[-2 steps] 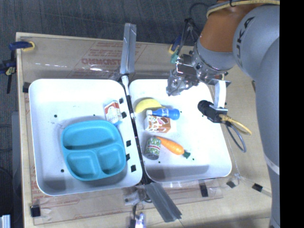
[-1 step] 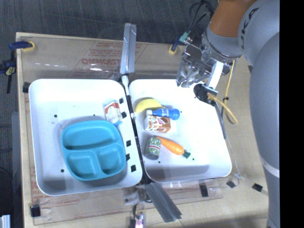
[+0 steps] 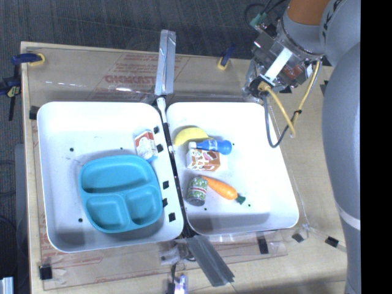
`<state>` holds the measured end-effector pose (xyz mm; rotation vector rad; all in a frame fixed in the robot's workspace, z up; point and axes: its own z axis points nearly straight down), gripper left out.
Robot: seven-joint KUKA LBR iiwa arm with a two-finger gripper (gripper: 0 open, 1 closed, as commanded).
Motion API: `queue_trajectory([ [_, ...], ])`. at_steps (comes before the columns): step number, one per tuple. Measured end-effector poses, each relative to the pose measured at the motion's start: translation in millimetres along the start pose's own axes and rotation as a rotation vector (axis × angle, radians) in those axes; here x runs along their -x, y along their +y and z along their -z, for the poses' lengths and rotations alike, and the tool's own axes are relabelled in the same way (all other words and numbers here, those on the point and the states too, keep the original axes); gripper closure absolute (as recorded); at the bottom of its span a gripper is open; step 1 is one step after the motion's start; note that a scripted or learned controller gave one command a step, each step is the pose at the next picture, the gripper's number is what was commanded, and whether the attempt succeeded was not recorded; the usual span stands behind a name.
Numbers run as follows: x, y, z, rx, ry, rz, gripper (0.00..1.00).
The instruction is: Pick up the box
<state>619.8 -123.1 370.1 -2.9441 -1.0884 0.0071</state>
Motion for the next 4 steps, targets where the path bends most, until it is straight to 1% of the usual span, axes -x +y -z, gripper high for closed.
queue_trajectory([
  [1, -2.6, -2.2, 8.4, -0.006, -0.004, 0.012, 1.00],
  [2, 8.1, 12.7, 13.9, 0.000, 0.001, -0.390, 1.00],
  [4, 3.4, 8.8, 31.0, -0.011, -0.009, -0.369, 1.00],
])
